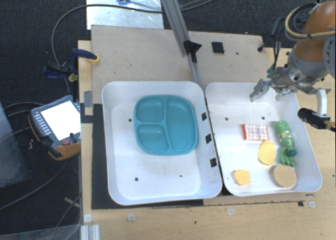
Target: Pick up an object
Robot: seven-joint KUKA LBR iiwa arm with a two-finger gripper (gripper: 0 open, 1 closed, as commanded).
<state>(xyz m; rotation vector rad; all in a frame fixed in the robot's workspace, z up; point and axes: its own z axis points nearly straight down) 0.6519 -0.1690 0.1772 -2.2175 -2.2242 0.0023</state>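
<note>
Gripper (270, 90) above right bin (231, 128)

You have open floor across the left half of the right white bin (231, 128); the red-and-white patterned packet (255, 132), green knobbly toy (285, 142) and yellow pieces (266, 153) crowd its right side.

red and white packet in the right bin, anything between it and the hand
Nothing visible does. The hand hangs over the right bin's far end, and only bare bin floor lies between it and the red and white packet. The green toy and yellow pieces sit on the packet's other sides.
</note>
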